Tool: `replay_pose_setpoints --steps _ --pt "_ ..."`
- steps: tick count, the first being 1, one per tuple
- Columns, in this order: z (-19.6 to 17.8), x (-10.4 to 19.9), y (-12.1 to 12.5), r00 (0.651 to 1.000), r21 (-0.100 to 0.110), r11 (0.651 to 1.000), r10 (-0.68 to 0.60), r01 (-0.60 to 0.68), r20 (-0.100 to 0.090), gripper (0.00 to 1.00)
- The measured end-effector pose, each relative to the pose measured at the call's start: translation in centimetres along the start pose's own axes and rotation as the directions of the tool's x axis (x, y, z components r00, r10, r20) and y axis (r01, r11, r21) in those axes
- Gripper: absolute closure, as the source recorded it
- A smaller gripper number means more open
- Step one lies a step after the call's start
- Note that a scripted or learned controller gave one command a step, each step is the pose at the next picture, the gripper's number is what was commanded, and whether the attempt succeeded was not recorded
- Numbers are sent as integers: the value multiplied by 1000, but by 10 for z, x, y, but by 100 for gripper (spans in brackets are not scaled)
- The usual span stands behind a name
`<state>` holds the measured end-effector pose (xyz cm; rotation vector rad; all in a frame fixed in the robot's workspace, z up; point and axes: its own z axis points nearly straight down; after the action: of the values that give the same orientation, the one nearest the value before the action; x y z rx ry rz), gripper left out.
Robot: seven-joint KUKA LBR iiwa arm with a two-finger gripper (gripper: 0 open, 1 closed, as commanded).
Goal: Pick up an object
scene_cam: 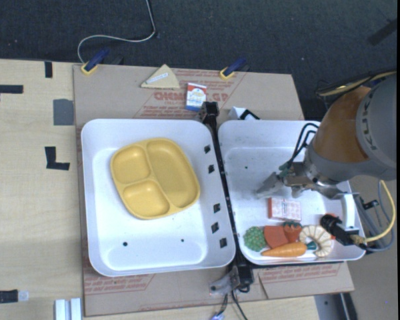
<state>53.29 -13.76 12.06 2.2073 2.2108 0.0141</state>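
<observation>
The right bin [253, 142] is bare white floor across its 12 o'clock half, its load crowded against the 6 o'clock rim: a green piece [255, 237], a carrot [284, 250] and a striped shell-like toy [318, 239]. The pincer [270, 187] hangs near mid-bin with nothing between its tips, how far spread I cannot tell. A small red-and-white packet [285, 209] lies just at its 4 o'clock, apart from it.

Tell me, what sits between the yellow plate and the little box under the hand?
The camera view shows bare bin floor, then the black divider where the two bins meet.
</observation>
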Motion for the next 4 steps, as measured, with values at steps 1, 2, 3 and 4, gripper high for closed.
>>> replay_pose_setpoints --steps 1,2,3,4 --pt "29 5 -12 1000 -5 1000 3 -3 8 0" --pt "18 6 -10 1000 -6 1000 3 -3 6 100" --pt "8 6 -10 1000 -6 1000 2 -2 5 100" --pt "-1 7 -10 1000 -5 1000 1 -1 5 100"
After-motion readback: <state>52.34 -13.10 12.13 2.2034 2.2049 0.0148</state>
